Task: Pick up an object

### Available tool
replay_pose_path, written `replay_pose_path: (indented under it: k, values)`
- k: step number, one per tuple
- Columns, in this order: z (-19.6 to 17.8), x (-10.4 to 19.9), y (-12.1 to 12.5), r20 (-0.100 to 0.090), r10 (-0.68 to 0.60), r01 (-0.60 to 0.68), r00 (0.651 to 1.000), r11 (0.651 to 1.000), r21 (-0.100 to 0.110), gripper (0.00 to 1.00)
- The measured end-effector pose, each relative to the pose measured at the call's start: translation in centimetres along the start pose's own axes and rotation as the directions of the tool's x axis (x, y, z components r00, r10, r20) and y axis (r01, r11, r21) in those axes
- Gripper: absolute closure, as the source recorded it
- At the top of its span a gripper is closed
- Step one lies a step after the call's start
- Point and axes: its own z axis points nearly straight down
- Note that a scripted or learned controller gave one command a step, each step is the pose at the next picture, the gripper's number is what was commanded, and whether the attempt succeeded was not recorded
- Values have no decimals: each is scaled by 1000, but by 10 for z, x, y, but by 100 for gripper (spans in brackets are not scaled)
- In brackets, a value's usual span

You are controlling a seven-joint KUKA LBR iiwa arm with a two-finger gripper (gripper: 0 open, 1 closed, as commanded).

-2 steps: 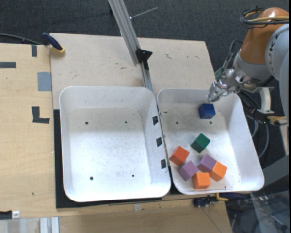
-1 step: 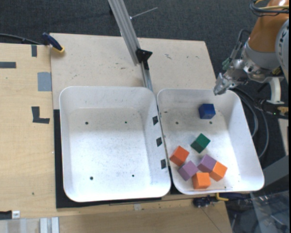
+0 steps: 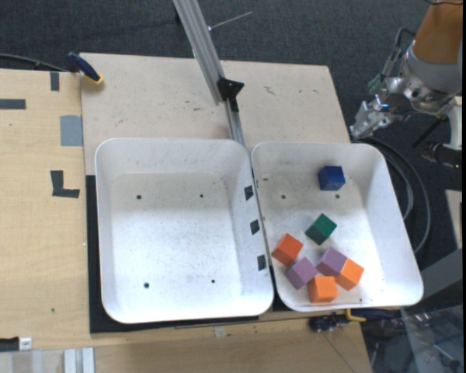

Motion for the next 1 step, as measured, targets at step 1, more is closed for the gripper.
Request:
replay_pose_path:
  k: [1]
  values:
    - [1,48,-8,-2,-3,3,1000,1000,5,100]
